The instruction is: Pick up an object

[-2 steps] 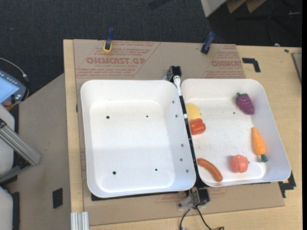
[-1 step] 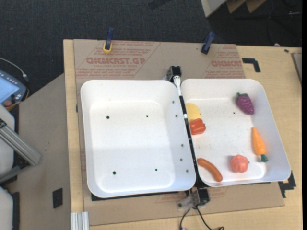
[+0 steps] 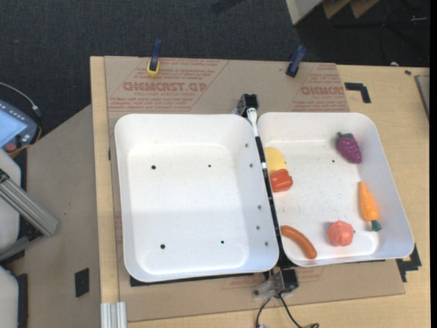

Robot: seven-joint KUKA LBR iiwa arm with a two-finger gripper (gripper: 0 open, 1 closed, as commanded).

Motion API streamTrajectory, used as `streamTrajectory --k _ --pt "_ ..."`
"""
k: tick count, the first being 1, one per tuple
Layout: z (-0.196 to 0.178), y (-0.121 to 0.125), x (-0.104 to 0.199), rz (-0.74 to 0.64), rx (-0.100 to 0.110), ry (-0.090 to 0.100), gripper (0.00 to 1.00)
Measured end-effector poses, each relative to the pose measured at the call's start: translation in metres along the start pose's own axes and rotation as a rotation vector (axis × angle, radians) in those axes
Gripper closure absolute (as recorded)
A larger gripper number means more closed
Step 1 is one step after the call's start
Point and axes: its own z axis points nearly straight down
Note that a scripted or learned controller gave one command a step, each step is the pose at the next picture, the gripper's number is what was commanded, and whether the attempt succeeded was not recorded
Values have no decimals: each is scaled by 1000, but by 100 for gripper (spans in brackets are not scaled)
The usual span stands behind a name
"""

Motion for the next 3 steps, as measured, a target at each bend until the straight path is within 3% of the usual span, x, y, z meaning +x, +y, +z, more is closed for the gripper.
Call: streamTrajectory --k 3 --pt "-33 4 -1 -2 -15 -11 100"
